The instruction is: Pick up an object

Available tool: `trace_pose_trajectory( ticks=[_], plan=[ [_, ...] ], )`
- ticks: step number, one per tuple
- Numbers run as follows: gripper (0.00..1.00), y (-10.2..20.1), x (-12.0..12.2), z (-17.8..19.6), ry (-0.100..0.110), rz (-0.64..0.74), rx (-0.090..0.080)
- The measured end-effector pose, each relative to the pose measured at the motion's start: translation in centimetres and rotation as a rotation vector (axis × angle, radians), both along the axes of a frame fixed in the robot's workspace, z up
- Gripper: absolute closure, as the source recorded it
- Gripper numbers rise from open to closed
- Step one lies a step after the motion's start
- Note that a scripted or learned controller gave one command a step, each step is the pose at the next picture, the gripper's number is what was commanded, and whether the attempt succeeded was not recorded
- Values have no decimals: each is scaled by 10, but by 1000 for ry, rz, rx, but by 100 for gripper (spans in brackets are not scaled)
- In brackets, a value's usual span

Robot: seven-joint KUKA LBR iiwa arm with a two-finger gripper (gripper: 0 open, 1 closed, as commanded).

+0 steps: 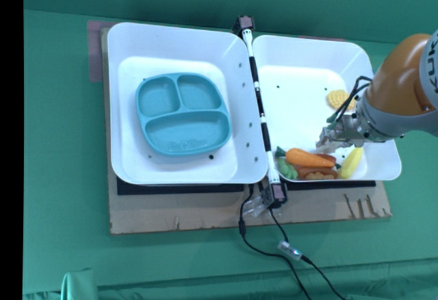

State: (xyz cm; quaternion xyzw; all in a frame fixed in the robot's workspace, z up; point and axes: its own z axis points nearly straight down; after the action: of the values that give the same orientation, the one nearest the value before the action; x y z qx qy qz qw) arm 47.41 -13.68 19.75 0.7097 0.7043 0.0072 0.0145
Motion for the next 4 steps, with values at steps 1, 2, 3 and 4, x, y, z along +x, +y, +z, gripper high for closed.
trace_pose_trajectory(
  ticks=[1,2,3,4],
  plan=[
    [0,0,0,0,0,0,0],
    [0,-41,55,-12,17,4,7],
    [100,-43,57,1,7,1,1],
    [0,-43,57,1,7,1,2]
  ],
)
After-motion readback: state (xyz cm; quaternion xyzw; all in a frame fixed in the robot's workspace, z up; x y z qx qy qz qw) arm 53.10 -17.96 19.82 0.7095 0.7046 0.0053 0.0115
